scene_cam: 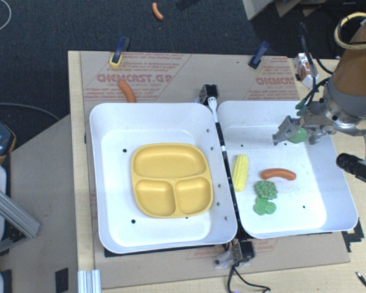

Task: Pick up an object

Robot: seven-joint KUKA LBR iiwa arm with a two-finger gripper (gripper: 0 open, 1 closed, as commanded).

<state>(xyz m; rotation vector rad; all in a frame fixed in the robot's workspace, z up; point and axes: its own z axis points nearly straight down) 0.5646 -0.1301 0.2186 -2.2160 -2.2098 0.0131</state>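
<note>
Stray sausage point(127, 91) on cardboard point(171, 72) (behind the bins).

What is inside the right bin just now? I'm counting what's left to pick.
The right bin holds a corn cob, a sausage and two green broccoli pieces. The gripper hangs over its far side with something green at it; the bin floor beneath it is covered.

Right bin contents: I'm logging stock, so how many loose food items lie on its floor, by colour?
Yellow: 1, plastic corn cob
Orange: 1, toy sausage
Green: 2, upper leafy broccoli piece and lower leafy broccoli piece
Total: 4
</note>
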